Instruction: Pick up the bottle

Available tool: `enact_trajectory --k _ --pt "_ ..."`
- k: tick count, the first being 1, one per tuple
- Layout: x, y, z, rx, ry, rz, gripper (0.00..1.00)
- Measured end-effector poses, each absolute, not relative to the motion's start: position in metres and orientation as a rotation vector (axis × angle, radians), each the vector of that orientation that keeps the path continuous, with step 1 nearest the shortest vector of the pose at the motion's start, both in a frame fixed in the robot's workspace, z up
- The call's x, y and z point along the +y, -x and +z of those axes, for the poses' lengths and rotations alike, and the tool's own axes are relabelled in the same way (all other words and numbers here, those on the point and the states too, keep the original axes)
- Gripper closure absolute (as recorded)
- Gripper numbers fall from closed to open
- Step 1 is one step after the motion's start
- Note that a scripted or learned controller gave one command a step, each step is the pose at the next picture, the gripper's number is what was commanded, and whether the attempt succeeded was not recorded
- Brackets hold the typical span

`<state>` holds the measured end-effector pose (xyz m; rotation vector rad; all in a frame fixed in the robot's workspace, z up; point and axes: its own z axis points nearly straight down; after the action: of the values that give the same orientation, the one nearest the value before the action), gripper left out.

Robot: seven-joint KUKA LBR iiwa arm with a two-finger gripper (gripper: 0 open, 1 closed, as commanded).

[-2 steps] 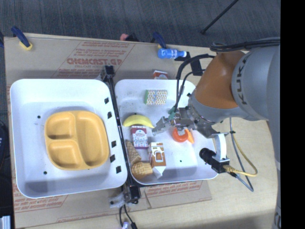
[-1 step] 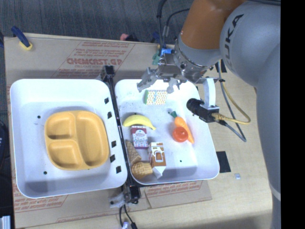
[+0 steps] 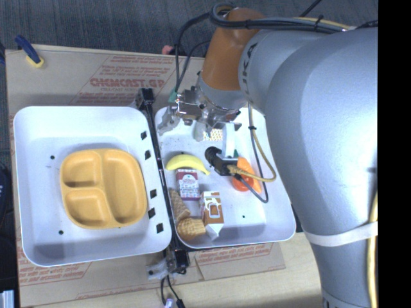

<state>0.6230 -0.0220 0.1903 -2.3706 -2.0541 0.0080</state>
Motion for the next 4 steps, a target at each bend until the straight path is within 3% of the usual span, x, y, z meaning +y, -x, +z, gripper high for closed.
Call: enact_trajectory --k 1,2,3,4 --pt "-0.022 -0.624 0.201 -2.059 2.365 0.009 1.0" --pt "-0.015 -0.561 0.192 -2.234 2.203 0.006 1.0" --pt "0.038 -0.475 0.191 -2.442 1.969 0.006 1.0" --pt "-0.035 -0.477 0.278 -2.514 1.884 0.002 1.0"
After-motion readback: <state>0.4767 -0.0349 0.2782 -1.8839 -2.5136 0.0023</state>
